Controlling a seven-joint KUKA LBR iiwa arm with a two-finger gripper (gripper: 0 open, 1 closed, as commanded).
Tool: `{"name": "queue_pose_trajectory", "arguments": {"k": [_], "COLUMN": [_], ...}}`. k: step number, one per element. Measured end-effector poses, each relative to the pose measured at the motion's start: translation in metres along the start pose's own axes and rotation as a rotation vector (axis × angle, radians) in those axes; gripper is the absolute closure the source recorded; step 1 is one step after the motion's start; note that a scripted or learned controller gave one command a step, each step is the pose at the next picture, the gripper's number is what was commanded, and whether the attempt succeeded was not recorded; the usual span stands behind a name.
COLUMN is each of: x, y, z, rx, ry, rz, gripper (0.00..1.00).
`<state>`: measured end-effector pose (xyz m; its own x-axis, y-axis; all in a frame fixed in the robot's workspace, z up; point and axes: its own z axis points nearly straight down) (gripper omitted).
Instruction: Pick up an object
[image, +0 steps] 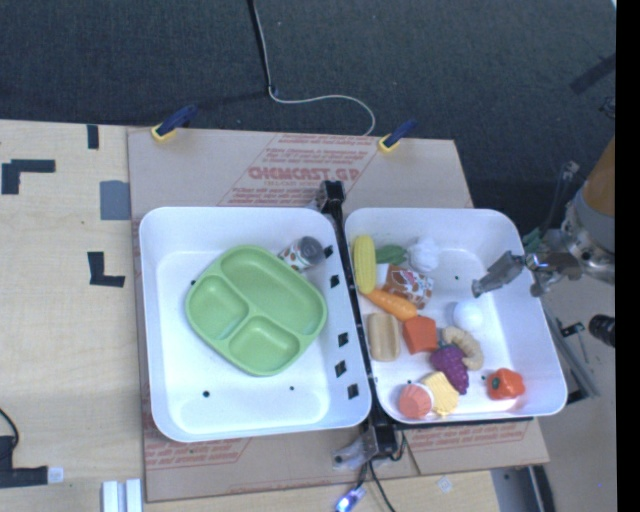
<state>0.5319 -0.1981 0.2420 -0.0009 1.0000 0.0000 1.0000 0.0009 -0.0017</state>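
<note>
Grey metal tool (503, 272) hangs over the right shallow white plastic bin (520, 330), grip unreadable, above mixed toy food including a small orange-red plastic pepper (506, 383). Beside it, the left white bin (160, 330) sits on brown cardboard (300, 175) atop the pale wooden counter (60, 330), dark carpet (120, 50) beyond.

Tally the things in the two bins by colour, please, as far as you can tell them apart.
Green: 2, the divided plate and a leafy piece
Yellow: 2
Orange or red: 5
Purple: 1, grapes
White: 2
Tan: 2
Small can: 1
Total: 15, though the heap makes this approximate.
</note>
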Motion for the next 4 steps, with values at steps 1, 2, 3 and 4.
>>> {"name": "queue_pose_trajectory", "arguments": {"k": [1,2,3,4], "x": [0.036,0.081,0.079,0.169], "y": [-0.052,-0.016,-0.017,0.015], "z": [0.059,0.16,0.146,0.052], "rx": [0.01,0.0,0.0,-0.01], "ry": [0.005,0.0,-0.001,0.002], "rz": [0.001,-0.003,0.0,-0.01], "gripper": [0.0,0.0,1.0,1.0]}}
